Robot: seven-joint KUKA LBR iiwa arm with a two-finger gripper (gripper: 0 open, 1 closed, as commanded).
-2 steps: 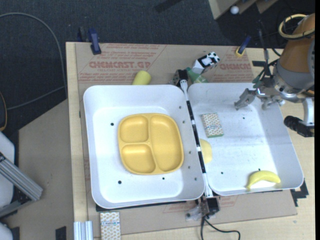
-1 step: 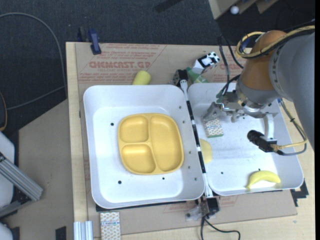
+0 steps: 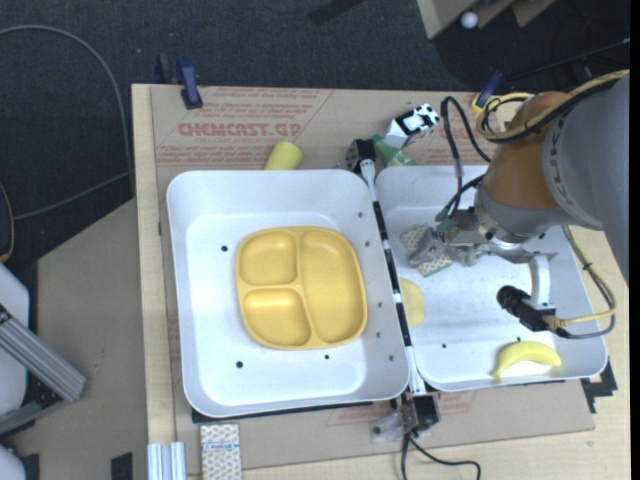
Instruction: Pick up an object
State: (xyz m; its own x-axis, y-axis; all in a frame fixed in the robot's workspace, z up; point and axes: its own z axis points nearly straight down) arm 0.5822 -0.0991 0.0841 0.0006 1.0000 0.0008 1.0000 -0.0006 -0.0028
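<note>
Camera view: the end effector [image 3: 432, 249], its state impossible to tell, sits low in the right white plastic bin [image 3: 470, 368] near the left wall, over a small flat speckled grey object [image 3: 430, 263]; descent should centre on it before closing.

Banana [image 3: 527, 359]: yellow, curved, lying flat at the right bin's near edge. Divided plate [image 3: 300, 287]: yellow, three compartments, upright, centred in the left bin.
</note>
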